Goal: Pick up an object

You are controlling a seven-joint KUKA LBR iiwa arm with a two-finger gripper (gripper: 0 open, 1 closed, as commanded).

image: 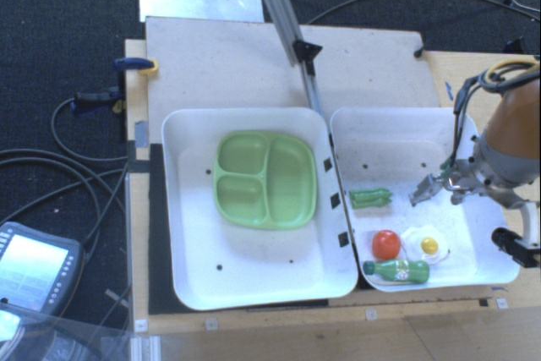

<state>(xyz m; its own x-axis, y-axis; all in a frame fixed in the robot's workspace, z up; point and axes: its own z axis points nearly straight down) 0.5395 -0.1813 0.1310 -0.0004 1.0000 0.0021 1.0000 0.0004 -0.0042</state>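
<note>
Gripper (427, 188) hangs over the right bin (397, 124), can't tell its state; could easily miss the fried egg (425, 245).

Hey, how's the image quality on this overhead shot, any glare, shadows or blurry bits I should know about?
Camera view: lighting is even and soft, with the white bins bright but not blown out; the green divided plate casts only a faint shadow; the gripper is slightly soft, and so are the small items near it; the handheld screen at the lower left glows pale and washed out.
</note>
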